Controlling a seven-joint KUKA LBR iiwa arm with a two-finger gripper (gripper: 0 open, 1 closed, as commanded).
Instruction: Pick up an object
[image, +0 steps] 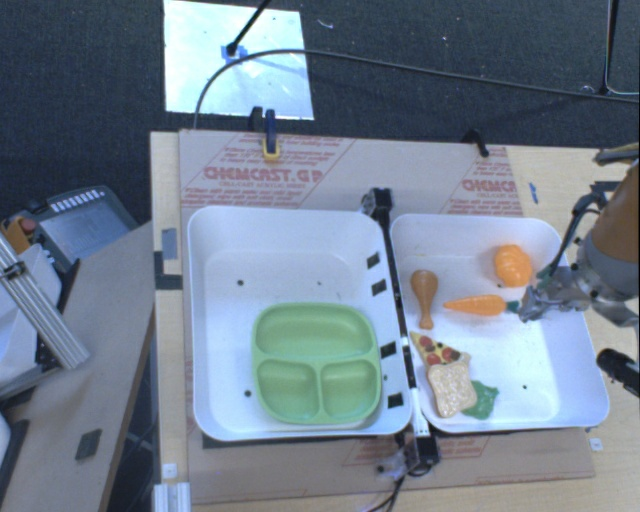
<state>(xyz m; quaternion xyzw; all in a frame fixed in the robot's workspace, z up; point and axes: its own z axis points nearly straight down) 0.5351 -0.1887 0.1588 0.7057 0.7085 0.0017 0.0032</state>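
Observation:
The right bin (570, 385) holds several toy foods. An orange fruit (512, 265) lies at its back, a carrot (475, 306) lies across its middle, and a brown drumstick (425, 296) stands to the left. A pizza slice (438, 351), a bread slice (452, 388) and a green leaf (484, 400) sit near the front. My gripper (527, 306) is low over the right bin, just right of the carrot's green tip. Nothing shows between its fingers.
The left bin (215, 300) carries a green divided plate (316, 362). A black divider (395, 310) runs between the bins. The arm (610, 250) comes in over the right bin's right wall. A grey device (85, 230) sits off the bench at left.

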